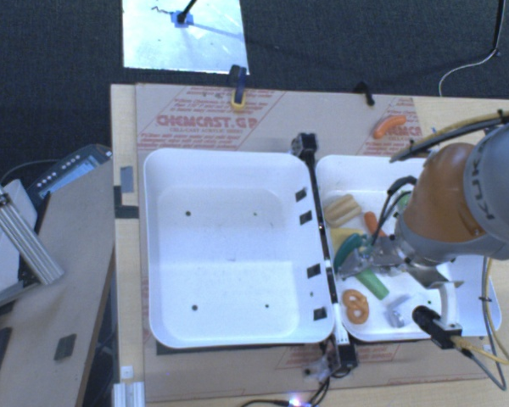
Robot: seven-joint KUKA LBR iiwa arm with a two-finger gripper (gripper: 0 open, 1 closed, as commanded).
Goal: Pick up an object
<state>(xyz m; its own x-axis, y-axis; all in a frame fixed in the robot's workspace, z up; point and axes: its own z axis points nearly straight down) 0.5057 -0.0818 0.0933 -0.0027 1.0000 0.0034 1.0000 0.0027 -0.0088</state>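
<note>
Robot lab: bench [195, 108], white bins [229, 164]

Look at the protective sheet [205, 119] under the bins: red print reads "CHEMCAST GP" at its upper left, with smaller lines above and below too blurred for you to make out. The same red lettering repeats at the upper right corner [399, 113], cut off and unreadable there.

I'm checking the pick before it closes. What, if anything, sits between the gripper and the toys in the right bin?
Nothing visible does. The gripper is already down among the toys in the right bin, right by the teal piece and the green piece. The pretzel lies apart, nearer the front.
</note>
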